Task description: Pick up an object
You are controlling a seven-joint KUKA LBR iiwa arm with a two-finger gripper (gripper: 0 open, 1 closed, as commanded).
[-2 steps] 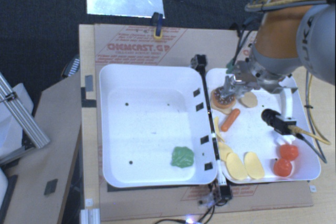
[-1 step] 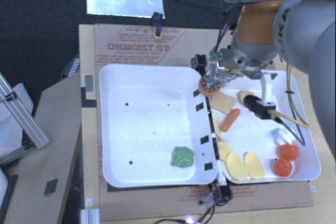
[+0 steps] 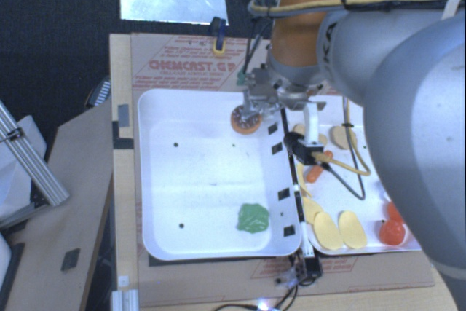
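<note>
My claw stood over the far right corner of the left shallow white plastic bin, directly above a round brown ring-shaped object like a toy doughnut. The object appeared to hang at the claw's tip, touching it, but I could not tell whether the claw was clamped on it or merely resting against it. Judged status: grasp attempted, lift unconfirmed. A crumpled green leafy item lay near that bin's front edge, untouched.

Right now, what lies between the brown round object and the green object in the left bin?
Nothing: the camera view shows bare white floor of the left bin between the brown round object and the green object.
</note>
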